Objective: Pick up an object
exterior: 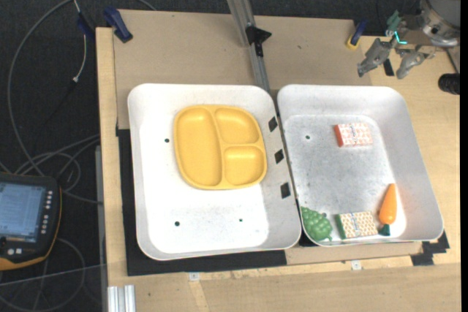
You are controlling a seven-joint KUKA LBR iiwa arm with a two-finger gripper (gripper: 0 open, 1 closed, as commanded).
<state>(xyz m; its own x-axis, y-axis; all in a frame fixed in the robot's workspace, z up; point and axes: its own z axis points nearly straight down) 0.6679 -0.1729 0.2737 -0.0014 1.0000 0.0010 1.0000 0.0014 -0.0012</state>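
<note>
While the yellow tray [219,146] fills the left bin [146,179], the right bin [351,179] holds a carrot [387,204] (boxes too).

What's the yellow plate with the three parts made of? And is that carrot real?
The yellow plate looks like moulded plastic: one even colour, smooth, rounded edges, a dull finish. The carrot is probably a plastic toy too; its orange skin is perfectly smooth and uniform, with a small green top. From this far up, that can't be certain.
</note>
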